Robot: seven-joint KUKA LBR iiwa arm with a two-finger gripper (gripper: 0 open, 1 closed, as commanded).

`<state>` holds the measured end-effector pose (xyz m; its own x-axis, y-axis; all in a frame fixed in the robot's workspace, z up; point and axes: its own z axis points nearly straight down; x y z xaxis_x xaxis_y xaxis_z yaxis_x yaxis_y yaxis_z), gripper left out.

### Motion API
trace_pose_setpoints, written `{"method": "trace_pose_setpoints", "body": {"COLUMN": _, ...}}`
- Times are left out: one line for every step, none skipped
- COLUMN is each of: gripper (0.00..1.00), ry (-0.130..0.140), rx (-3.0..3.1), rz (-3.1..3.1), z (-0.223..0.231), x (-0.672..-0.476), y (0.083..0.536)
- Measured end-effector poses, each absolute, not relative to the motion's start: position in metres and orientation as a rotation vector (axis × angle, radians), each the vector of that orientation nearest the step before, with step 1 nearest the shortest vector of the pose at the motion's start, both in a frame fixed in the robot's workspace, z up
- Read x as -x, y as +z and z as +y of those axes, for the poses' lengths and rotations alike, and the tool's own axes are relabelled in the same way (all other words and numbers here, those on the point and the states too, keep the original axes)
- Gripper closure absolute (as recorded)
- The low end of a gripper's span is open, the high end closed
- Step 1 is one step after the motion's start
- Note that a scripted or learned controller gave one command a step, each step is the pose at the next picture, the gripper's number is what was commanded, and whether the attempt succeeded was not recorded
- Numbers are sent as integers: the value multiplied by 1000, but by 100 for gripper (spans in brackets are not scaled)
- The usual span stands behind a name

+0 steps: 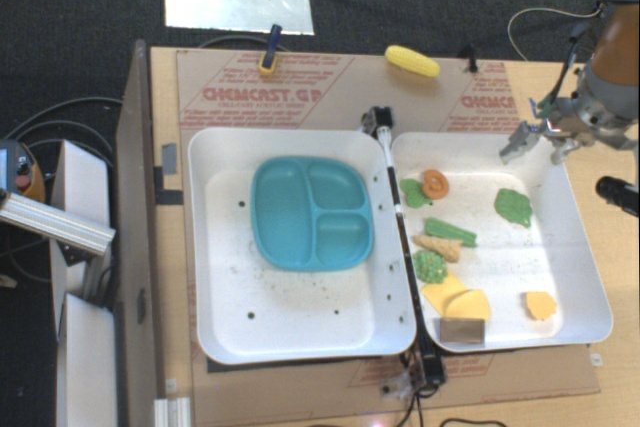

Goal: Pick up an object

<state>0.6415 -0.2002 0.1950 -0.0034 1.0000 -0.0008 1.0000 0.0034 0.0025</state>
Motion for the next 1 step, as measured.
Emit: {"method": "trace_pose_setpoints", "body": {"gripper": 0, "ry": -1, "rx": -2219, "rz": 2222, "z": -207, "x": -624, "y": 81}}
